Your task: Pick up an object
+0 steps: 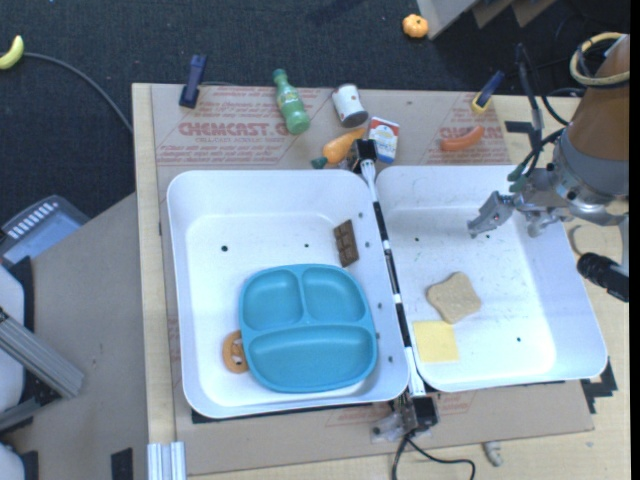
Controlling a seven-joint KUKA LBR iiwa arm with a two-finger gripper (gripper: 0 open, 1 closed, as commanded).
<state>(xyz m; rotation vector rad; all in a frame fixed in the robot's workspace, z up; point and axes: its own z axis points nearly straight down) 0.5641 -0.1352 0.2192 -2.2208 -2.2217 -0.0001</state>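
Observation:
In the right bin (pixel 560 363) lie a tan slice of toy bread (pixel 454 297) and, just in front of it, a yellow cheese square (pixel 436 341). The left bin (pixel 200 228) holds a blue divided plate (pixel 307 326), a brown chocolate bar (pixel 346 242) near its right wall and a small pretzel (pixel 235 352) half tucked under the plate's left edge. My gripper (pixel 512 215) hovers over the back of the right bin, its two grey fingers spread apart with nothing between them. It is well behind and to the right of the bread.
Behind the bins on the board lie a green bottle (pixel 292 102), a small can (pixel 349 105), a carrot (pixel 340 148), a milk carton (pixel 383 138), a hot dog (pixel 462 140) and two blue clamps (pixel 192 80). The arm's wrist (pixel 598 138) stands at the right edge.

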